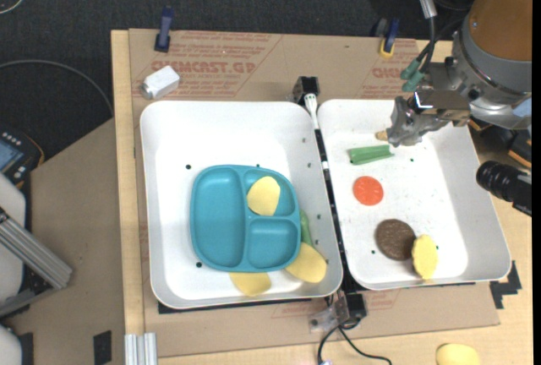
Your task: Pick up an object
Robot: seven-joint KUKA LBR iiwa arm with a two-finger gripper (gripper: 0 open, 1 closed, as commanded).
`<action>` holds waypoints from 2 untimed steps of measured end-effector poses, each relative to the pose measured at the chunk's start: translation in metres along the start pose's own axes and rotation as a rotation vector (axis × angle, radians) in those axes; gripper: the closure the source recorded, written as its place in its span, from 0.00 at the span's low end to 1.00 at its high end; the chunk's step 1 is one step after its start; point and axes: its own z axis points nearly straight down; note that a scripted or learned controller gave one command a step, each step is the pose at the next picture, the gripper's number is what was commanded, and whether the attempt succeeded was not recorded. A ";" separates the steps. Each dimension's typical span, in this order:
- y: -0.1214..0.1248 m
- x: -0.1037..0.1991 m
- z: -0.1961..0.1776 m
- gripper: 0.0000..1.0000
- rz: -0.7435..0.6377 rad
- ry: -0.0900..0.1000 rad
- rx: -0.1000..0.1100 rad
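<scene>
Over in the right bin (473, 186), a green bean-like piece (369, 155) lay flat near the far wall, long and slim, pointing left to right with its right end touching the claw (403, 135). Below it sat a flat orange-red disc (368, 190), and nearer the front a brown round cookie-like piece (394, 238) with a yellow oval piece (424, 256) touching its right side. The arm (499, 25) came in from the right, grey with its orange band up top, wrist bent down over the bin's far end, the claw low at the green piece's right tip; whether its fingers were apart or together I couldn't tell, the tips were too dark and bunched. In the left bin (161, 186), a teal divided plate (243, 218) held a yellow piece (264, 196) in its upper compartment, with two more yellow pieces (306, 264) at its front edge. The cardboard-covered worktop (228, 59) carried both bins.
</scene>
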 end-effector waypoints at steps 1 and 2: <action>0.030 0.067 -0.120 1.00 0.000 0.002 -0.007; -0.003 0.065 0.013 1.00 0.010 -0.005 0.026</action>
